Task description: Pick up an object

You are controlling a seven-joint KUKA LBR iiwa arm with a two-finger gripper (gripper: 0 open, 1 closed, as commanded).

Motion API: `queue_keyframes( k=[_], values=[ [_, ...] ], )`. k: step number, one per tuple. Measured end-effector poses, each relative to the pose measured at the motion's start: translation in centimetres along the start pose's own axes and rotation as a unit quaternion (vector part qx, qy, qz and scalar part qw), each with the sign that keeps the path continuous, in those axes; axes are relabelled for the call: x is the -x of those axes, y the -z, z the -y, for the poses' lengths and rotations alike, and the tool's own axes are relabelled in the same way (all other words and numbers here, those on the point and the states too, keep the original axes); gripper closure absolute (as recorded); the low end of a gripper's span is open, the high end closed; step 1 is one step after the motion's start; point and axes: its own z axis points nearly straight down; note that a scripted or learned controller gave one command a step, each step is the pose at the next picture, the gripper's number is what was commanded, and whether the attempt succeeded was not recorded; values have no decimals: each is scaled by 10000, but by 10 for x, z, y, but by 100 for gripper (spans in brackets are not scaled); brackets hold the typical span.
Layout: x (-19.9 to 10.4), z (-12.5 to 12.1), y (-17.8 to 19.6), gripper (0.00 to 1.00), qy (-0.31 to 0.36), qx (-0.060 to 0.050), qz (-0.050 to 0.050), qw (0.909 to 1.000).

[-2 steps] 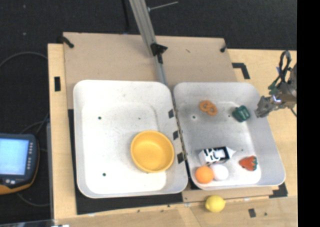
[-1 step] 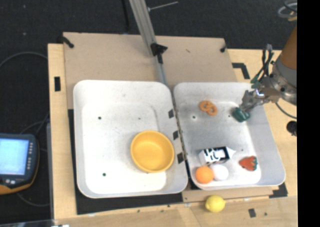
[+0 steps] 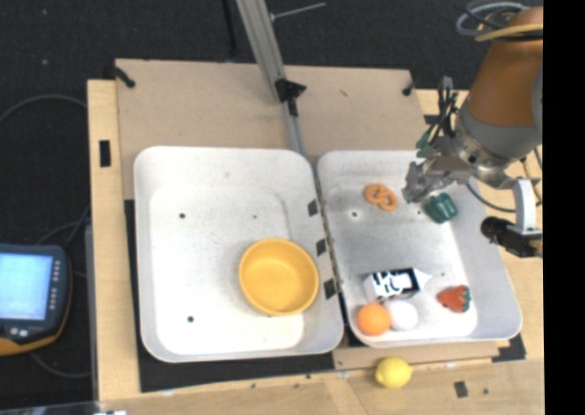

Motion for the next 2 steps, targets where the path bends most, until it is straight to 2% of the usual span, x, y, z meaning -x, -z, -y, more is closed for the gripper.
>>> queue_keyframes(
  k=[1, 2],
  values=[
    [-56, -8, 6, 100, 8, 15, -5, 10000],
    [-99, -12, 1, 100, -21, -2, -1, 10000]
  ],
)
